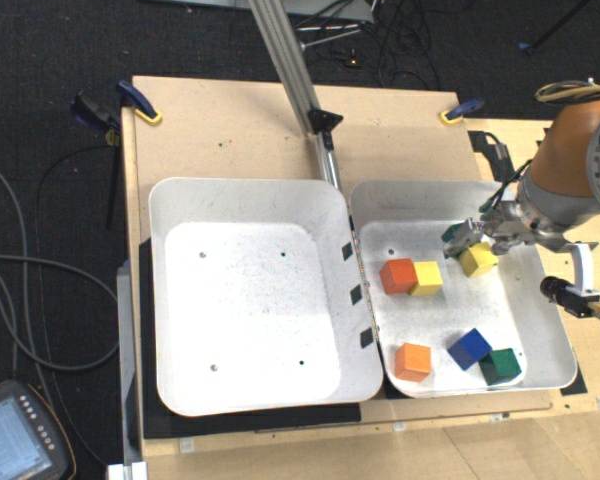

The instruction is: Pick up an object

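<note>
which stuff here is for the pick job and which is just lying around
Job: hand, yellow block by it, orange block, second yellow block, lower orange block, blue block, green block, right bin.
Lying about: left bin, clamps, cables.

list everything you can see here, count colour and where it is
bins: 2, white, side by side on the bench; left bin, right bin
orange blocks: 2, right bin; one mid-left touching a yellow block, one at the near edge
yellow blocks: 2, right bin; one beside the orange block, one right at the hand
blue block: 1, right bin, near side
green block: 1, right bin, touching the blue block
clamps: 2 at the bench's far corners, blue and yellow
pendant: 1, grey, floor at lower left
arm: 1, orange and grey, from the right
hand: 1, over the right bin's far side
</note>
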You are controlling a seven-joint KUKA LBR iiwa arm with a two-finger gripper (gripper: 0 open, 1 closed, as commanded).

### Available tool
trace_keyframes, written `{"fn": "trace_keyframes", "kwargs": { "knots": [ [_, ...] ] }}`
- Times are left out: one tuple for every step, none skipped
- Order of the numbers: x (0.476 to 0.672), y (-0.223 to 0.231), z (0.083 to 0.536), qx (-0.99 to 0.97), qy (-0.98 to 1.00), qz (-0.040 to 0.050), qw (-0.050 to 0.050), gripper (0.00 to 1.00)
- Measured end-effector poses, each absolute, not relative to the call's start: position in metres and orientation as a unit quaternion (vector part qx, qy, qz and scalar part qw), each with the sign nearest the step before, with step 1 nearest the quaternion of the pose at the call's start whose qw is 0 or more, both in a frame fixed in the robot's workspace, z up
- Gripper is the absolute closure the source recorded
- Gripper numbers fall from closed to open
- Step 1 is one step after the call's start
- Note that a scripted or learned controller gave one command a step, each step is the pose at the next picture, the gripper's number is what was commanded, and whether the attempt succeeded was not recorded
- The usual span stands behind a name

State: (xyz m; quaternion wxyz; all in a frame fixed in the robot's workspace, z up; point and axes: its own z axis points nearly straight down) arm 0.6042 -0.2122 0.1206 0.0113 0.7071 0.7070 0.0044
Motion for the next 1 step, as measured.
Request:
{"fn": "trace_keyframes", "kwargs": {
  "knots": [
    [0.6055,-0.2124,0.1300,0.707,0.707,0.0051,0.014,1.00]
  ]
}}
